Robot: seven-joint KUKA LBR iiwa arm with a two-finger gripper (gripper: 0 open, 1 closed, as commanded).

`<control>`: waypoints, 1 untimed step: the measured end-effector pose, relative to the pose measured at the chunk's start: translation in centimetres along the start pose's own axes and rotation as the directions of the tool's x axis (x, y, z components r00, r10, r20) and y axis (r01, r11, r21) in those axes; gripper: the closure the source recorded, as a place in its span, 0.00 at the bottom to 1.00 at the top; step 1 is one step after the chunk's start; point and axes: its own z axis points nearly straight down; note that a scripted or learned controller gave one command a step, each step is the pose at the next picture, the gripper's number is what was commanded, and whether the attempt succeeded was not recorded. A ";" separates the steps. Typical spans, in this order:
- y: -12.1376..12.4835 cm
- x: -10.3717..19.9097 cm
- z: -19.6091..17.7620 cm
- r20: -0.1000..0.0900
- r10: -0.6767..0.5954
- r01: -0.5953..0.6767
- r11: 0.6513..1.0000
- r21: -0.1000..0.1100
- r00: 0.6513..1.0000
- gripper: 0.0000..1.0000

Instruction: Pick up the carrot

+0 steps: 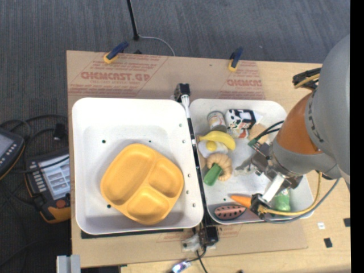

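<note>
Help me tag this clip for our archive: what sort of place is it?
Probably a robotics lab test bench, not a kitchen: a robot arm hangs over a white bin of toy food, the board beneath is clamped down, and cabled electronics sit on carpet.

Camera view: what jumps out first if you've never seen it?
The big yellow plate, alone in the left bin. Next the grey arm with its orange band, leaning in from the right over the right bin, which is crowded with toy food such as a banana and the carrot.
</note>
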 end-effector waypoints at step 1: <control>-0.6 1.6 3.8 -0.016 0.251 -0.252 0.968 -0.023 0.968 0.00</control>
